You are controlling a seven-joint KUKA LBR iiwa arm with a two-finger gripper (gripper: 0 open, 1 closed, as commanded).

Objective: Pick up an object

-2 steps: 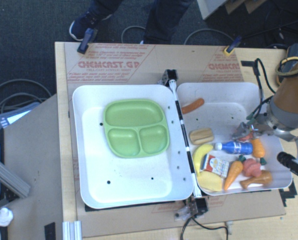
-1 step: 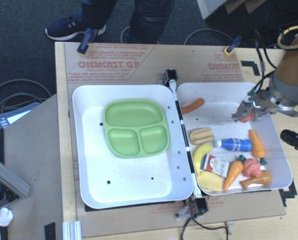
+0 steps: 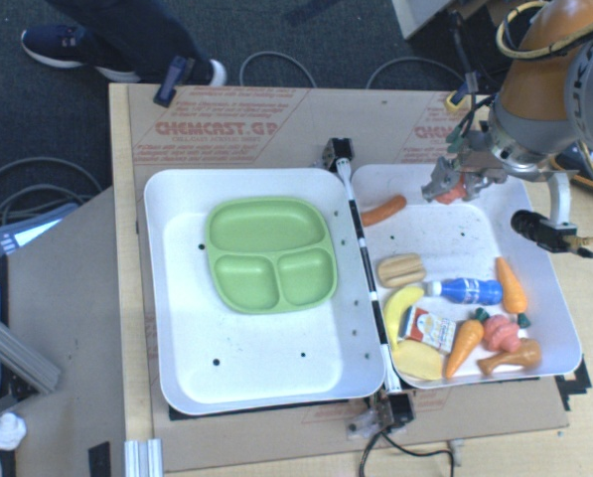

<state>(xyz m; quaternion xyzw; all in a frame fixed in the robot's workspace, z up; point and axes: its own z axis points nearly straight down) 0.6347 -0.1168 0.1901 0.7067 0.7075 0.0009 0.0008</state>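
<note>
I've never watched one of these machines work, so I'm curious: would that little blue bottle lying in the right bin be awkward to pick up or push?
Probably somewhat. The blue bottle lies on its side and looks rounded, so a push may roll it. It looks like smooth plastic, so it could slip. It looks like a toy, so likely light; the carrot and banana crowd it.

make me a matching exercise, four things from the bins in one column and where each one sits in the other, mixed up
Things:
1. green tray
2. sausage
3. blue bottle
4. banana

Places:
A. far end of the right bin, near the divider
B. near end of the right bin, by the divider
C. left bin
D. middle of the right bin, lying on its side

Pairs: 1-C, 2-A, 3-D, 4-B
</note>
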